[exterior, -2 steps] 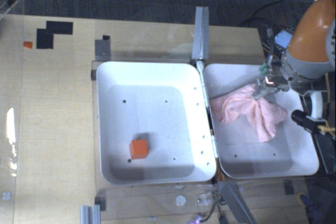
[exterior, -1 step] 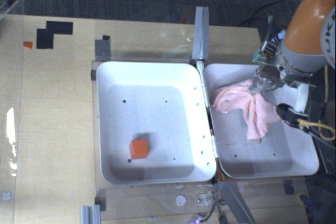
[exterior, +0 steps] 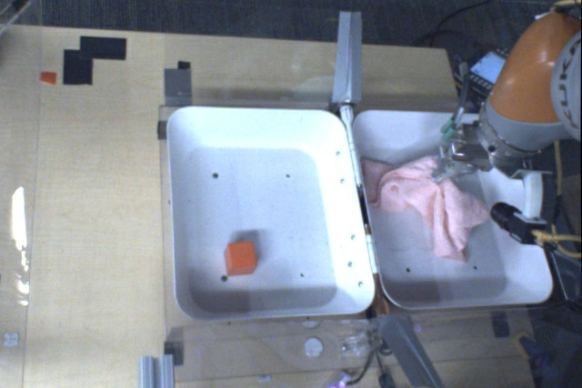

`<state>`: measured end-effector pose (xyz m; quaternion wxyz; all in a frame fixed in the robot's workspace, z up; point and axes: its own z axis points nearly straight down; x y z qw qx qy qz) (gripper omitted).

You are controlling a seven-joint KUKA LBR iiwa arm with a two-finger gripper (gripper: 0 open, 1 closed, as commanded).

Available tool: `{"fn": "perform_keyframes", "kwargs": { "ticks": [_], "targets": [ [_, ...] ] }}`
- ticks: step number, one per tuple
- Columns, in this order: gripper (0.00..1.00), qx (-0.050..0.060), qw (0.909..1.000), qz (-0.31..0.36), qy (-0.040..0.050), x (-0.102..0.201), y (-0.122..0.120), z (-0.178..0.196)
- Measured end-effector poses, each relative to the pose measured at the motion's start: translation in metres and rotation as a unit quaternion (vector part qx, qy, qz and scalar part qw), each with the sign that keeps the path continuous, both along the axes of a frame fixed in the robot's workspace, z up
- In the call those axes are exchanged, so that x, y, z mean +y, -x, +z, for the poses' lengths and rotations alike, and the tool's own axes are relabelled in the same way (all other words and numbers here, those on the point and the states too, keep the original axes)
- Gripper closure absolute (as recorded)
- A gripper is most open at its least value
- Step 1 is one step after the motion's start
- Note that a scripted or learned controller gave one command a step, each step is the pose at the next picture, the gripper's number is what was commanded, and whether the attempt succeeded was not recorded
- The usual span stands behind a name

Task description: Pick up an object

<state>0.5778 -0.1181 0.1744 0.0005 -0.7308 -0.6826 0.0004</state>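
- Camera view: my tool sits low over the right bin, in the far half of it, on the side the arm comes in from.
- The tool's tip meets the upper edge of the pink cloth. The fabric bunches up towards that point. I cannot tell from here whether the tool is clenched on the cloth or just resting against it.
- From the tool, the cloth spreads towards the wall between the bins and towards the near edge of the right bin. It lies crumpled, with one fold trailing down just below the tool.
- The rest of the right bin's floor, nearer the camera than the tool, is bare white.
- The left bin lies across the shared wall from the tool and touches the right bin along that wall.
- An orange cube sits on the left bin's floor, well apart from the tool, towards that bin's near corner on the side away from the tool.
- A grey metal post stands at the far end of the wall between the bins, not far from the tool.
- Far from the tool, past the left bin, the counter carries flat black shapes and a small orange mark.
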Motion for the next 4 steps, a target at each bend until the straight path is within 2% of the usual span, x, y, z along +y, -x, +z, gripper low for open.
{"fn": "perform_keyframes", "kwargs": {
  "ticks": [1,2,3,4],
  "targets": [
    [0.0,-0.001,0.9993,-0.038,-0.0005,0.009,-0.003,-0.017],
    [0.0,-0.003,0.9993,0.036,0.0005,-0.015,0.017,-0.074],
    [0.0,-0.016,0.9935,0.112,0.0045,-0.018,0.023,-0.079],
    [0.0,-0.019,0.9865,0.162,0.0079,0.001,0.045,-0.079]
  ]
}}
